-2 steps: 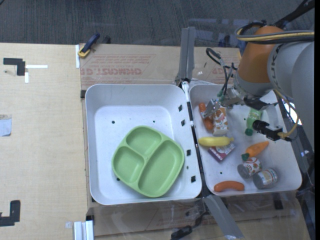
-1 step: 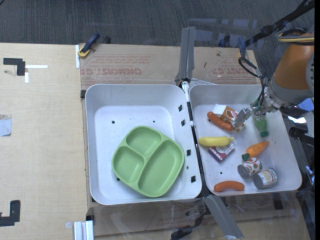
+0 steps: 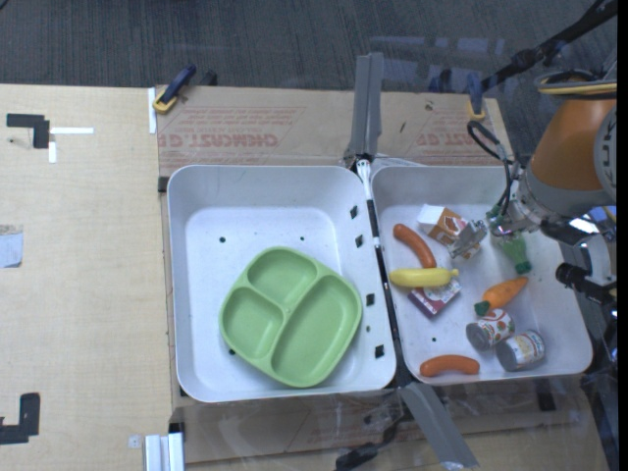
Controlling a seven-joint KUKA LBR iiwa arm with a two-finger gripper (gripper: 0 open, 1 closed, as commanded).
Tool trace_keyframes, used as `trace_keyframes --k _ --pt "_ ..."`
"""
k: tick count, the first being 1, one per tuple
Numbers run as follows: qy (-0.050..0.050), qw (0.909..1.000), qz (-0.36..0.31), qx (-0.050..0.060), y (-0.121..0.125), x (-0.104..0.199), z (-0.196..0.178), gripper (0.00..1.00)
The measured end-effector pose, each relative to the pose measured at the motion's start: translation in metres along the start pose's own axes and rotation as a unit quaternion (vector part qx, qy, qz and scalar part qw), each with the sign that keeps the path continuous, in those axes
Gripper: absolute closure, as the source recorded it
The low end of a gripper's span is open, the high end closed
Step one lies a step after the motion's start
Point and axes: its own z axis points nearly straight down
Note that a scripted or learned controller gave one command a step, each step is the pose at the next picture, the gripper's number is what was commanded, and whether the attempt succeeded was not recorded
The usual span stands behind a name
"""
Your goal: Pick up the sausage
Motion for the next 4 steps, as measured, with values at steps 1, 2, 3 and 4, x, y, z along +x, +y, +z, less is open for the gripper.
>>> trace_keyframes --k 1,2,3,4 --pt "-0.003 0.9999 -0.014 0.006 0.042 0.056 -0.047 0.0" --pt "-0.003 0.9991 -0.041 0.006 0.076 0.055 -0.018 0.0" --pt "-0.003 0.9864 -0.165 0.005 0.062 0.062 0.004 0.0" --pt "-0.004 0.9866 -0.163 0.003 0.063 0.06 -0.007 1.0"
